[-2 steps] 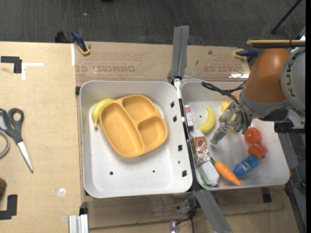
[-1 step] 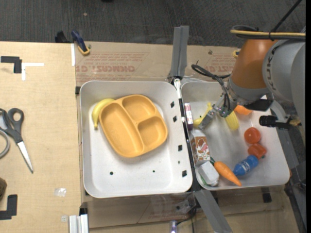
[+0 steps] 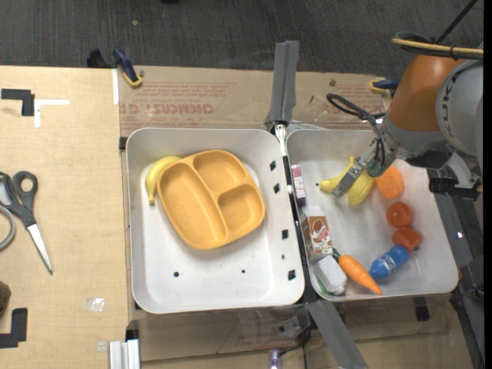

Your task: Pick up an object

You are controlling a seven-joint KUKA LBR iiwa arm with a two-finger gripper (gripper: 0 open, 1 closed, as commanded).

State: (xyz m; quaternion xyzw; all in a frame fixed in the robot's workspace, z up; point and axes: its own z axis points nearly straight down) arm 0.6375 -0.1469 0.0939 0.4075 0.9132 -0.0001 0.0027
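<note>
While my gripper [image 3: 355, 180] sits on the banana [image 3: 360, 189] (finger state I cannot tell), I'd confirm grasp, then lift.

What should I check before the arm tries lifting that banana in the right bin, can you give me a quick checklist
1. Pincer over the target: ok, it sits right at the small banana in the right bin.
2. Banana actually between the fingers: cannot tell.
3. Neighbours crowding the grasp: not ok, the orange fruit lies against the banana's right side.
4. Path upward free: ok, nothing sits above the pincer.
5. Drop spot in the left bin: ok, bare floor lies below the yellow divided plate.
</note>
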